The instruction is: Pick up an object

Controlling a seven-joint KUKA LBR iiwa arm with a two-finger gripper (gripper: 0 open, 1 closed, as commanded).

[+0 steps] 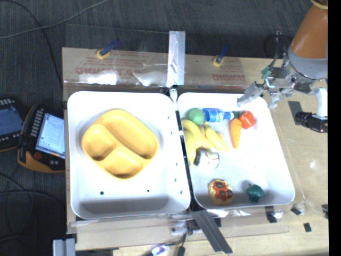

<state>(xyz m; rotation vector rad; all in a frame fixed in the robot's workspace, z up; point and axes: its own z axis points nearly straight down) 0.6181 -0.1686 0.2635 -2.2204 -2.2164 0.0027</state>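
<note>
Carrot [235, 132], at twelve o'clock in the right bin [277, 159]: likely light, stiff, best pinched mid-body. Left bin [80, 196] holds a large yellow form [120, 142]. Right bin also holds bananas [200, 135], bottle [216, 114], green ball [195, 115]. Hand [256, 92] hovers at the bin's one-o'clock corner; its opening cannot be told.

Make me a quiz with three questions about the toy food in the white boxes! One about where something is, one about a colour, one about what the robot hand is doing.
1. Where is the big yellow thing?
A. left bin
B. right bin
C. the floor

2. What colour is the carrot?
A. blue
B. orange
C. purple

3. Where is the gripper?
A. over the left bin
B. by the right bin's far corner
C. pressed on the bananas

Answers: 1 A, it fills the left bin. 2 B, it is orange, beside the bananas. 3 B, it hangs at the far corner of the right bin, holding nothing visible.
</note>
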